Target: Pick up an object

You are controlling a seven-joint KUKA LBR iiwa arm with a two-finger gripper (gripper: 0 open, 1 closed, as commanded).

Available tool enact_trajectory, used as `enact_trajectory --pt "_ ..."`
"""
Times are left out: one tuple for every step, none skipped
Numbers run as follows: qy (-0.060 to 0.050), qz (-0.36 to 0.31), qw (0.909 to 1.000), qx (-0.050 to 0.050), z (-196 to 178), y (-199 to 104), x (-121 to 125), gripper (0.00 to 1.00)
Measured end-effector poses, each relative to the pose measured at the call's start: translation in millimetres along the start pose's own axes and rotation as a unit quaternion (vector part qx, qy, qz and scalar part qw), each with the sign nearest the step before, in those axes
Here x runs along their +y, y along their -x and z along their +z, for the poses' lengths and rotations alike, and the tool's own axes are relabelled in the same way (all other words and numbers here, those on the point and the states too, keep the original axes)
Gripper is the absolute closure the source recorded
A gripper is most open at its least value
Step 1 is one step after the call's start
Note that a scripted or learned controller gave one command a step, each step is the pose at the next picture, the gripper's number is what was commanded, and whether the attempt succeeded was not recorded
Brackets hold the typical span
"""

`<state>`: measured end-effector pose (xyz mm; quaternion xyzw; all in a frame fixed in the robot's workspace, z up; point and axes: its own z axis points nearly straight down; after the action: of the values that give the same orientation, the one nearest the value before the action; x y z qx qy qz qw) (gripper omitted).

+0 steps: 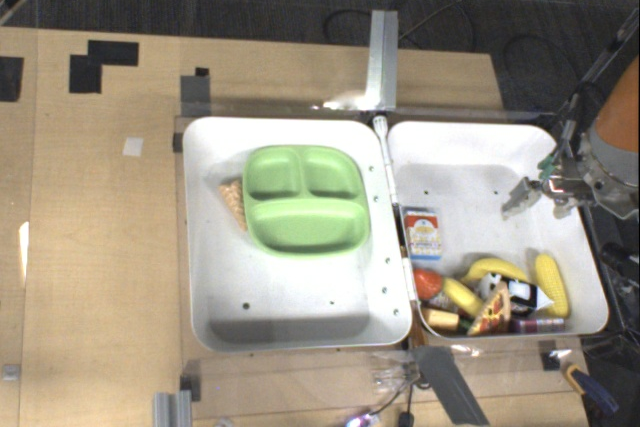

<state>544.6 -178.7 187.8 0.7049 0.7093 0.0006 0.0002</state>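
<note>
Gripper (540,192) hangs over right bin (460,150), near its right wall; cannot tell from this view how wide it stands, nothing visible in its grasp. Toy pile below-left of gripper, in bin's near corner: corn cob (551,283) closest, banana (497,269) beside it, red tomato-like piece (428,283) further left. Small carton (423,235) left of gripper, against divider. Green divided plate (304,198) far left, in left bin (215,245).

arm (618,140) cut by right edge, mat (233,203) half under green tray (303,198) — partly hidden
</note>
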Motion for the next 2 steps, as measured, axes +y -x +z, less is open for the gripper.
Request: enact_trajectory --pt "0.0 -0.03 0.9995 0.0 74.5 -22.1 -40.7 0.0" --pt "0.005 -0.046 0.9989 0.0 97.5 -12.0 -16.9 0.0"
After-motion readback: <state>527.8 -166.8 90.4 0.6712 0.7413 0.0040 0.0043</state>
